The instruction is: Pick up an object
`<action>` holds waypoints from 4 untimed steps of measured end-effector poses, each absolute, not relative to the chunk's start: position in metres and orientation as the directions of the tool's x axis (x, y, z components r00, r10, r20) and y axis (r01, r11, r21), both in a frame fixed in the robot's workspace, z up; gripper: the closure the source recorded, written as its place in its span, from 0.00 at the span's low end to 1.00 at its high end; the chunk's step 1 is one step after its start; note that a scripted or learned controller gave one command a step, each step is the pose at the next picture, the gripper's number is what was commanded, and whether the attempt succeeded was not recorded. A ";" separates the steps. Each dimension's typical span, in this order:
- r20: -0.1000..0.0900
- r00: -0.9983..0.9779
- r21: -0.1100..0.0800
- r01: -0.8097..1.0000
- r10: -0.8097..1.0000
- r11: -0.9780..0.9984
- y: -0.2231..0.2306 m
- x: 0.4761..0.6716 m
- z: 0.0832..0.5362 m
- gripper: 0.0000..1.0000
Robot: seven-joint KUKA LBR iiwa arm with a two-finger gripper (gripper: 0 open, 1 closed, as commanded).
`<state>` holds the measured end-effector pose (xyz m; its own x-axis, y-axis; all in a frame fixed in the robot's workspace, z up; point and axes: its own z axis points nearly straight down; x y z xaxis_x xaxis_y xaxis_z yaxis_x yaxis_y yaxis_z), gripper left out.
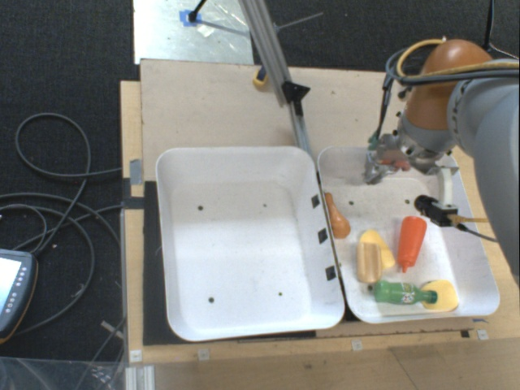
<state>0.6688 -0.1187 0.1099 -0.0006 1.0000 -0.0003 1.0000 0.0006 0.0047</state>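
The gripper [375,171] hangs over the right bin's [479,299] far end, jaw state I cannot tell, while the carrot [410,242] lies nearer the camera and slightly right, its long axis running almost straight toward the camera, well apart.

I see a pale wooden bench [211,104] on dark carpet [65,55], black cables [53,169] looping off its left edge, and a shiny metal sheet [175,23] beyond its far edge.
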 end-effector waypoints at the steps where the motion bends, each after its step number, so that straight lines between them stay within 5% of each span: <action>1: -0.002 -0.003 0.010 1.000 1.000 0.003 -0.121 0.673 0.176 1.00; 3: -0.001 -0.003 0.004 1.000 1.000 0.003 -0.125 0.669 0.242 1.00; 4: 0.001 -0.010 0.004 1.000 1.000 0.010 -0.073 0.674 0.252 1.00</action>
